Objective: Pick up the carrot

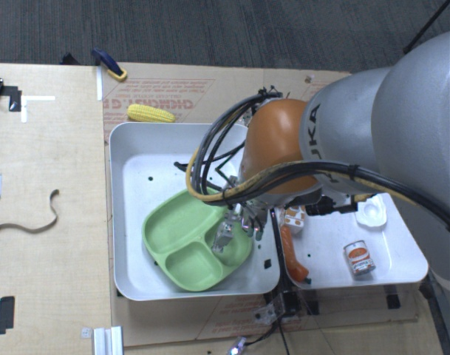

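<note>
The carrot is orange and long. It lies in the right bin along that bin's left wall, pointing toward the front. My gripper hangs over the green divided plate in the left bin, left of the carrot and across the wall between the bins. It is open, with only green plate showing between its fingers. The orange wrist band and black and yellow cables sit above it and hide the back of the right bin.
A small can and a white object lie in the right bin. A small printed box sits by the carrot's far end. An ear of corn lies on cardboard behind the left bin.
</note>
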`<action>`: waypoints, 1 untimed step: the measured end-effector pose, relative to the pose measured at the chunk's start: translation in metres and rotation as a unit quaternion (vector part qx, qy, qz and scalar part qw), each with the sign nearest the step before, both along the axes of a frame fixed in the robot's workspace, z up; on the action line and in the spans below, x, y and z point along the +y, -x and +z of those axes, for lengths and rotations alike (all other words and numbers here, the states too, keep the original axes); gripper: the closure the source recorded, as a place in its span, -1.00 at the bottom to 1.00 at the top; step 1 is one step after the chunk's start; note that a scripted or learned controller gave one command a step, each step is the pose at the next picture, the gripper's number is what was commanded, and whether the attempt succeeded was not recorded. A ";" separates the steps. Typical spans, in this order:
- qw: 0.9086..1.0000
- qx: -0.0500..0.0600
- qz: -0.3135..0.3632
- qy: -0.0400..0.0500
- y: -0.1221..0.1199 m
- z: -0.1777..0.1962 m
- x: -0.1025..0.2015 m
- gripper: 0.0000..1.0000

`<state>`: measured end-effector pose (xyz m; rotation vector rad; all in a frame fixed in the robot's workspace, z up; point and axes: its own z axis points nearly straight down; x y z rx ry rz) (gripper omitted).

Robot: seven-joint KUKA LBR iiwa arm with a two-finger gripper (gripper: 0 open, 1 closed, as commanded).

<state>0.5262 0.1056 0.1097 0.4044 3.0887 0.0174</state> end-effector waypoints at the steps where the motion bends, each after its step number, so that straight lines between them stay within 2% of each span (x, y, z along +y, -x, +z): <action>1: 0.999 0.009 -0.039 0.005 -0.060 -0.011 0.043 -1.00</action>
